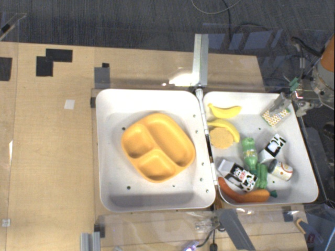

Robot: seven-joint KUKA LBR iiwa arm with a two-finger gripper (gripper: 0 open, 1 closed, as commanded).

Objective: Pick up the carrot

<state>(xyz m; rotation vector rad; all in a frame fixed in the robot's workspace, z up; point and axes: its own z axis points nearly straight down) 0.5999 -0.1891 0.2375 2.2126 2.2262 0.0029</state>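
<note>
While the left bin (104, 156) holds a yellow divided tray (157, 146), the right bin (303, 156) is crowded: 2 bananas (225, 110) near its top left, a tan disc (222, 138), a green bottle (249, 151) and small cartons. Along its front wall lies the carrot (246, 195), orange, just beside a black-and-white carton (242, 177). At the far right edge the gripper (293, 90) hangs over the bin's back corner, well apart from the carrot; whether it is spread or closed I cannot tell.

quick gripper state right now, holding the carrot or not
gripper: cannot be told whether open or closed; over the right bin's far corner, not holding the carrot, which lies at the near edge.
</note>
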